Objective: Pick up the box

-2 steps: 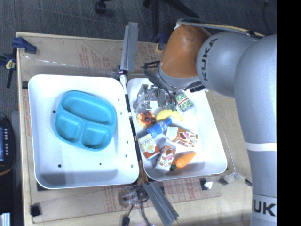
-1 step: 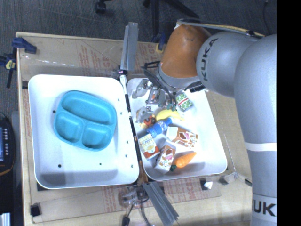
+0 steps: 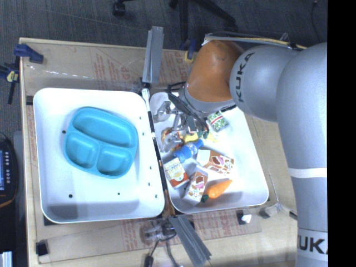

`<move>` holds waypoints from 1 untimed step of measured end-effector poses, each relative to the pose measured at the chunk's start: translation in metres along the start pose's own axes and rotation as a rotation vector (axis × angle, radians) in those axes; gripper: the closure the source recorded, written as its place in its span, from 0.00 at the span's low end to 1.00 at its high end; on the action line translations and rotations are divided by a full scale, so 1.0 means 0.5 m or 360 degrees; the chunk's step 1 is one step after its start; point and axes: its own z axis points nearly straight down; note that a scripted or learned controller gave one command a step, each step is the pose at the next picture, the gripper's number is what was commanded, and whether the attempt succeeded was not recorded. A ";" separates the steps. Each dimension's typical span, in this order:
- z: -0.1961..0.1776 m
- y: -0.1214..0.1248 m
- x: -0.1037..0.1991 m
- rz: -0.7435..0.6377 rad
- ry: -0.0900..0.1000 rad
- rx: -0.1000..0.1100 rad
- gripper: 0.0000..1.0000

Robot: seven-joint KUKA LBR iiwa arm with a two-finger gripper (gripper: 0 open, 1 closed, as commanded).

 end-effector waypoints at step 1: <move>-0.019 0.002 -0.005 -0.0003 -0.0008 0.0001 1.00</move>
